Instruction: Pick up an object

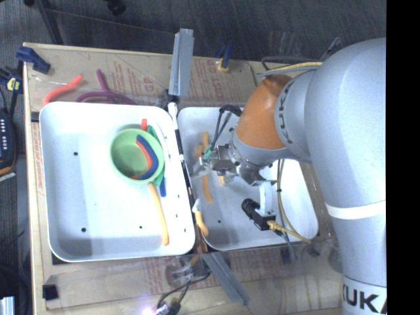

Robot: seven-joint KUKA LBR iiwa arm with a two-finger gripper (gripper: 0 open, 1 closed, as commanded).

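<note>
My gripper (207, 162) is low over the left part of the right bin (230, 231), under the orange wrist band (262, 113). A thin orange stick (207, 188) lies on the bin floor just below the gripper, and another orange stick (205, 142) lies just above it. Whether either one touches the gripper is hidden by the wrist. In the left bin (72, 195) rests a green bowl (131, 153) with red and blue pieces (149, 157) at its right rim. A long yellow handle (161, 220) runs down from the bowl.
A black cable connector (256, 215) hangs from the arm over the right bin's lower part. A small orange piece (200, 226) lies by the divider between the bins. Red and purple tools (98, 90) lie on the bench beyond the left bin.
</note>
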